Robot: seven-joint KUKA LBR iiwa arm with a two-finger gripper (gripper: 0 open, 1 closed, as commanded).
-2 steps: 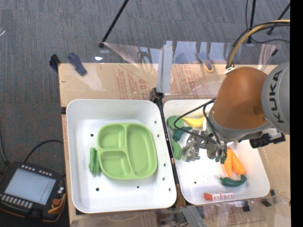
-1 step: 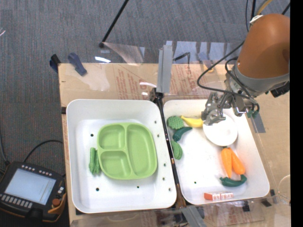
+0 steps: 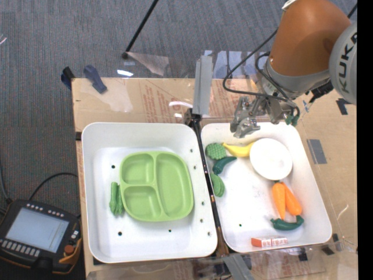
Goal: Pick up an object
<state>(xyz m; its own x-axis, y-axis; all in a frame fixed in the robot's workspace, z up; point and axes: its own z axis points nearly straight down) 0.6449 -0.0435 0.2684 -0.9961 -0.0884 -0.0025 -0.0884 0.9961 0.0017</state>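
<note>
The arm (image 3: 326,39) shows a large, rounded orange band (image 3: 306,34), smooth and faintly glossy. Right of the band the shell is light grey, with dark "KU" lettering (image 3: 345,77) printed on it. Under the band sits a grey collar, and below that the gripper (image 3: 247,124), a cluster of bare grey metal parts with small brackets. Thin black cables (image 3: 245,69) loop out left of the band and run down to the gripper. More dark cables rise above the band.

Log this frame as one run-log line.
arm: over right bin far edge | gripper: above banana, holding nothing seen | banana: in bin beside white bowl | pick: not yet done
</note>
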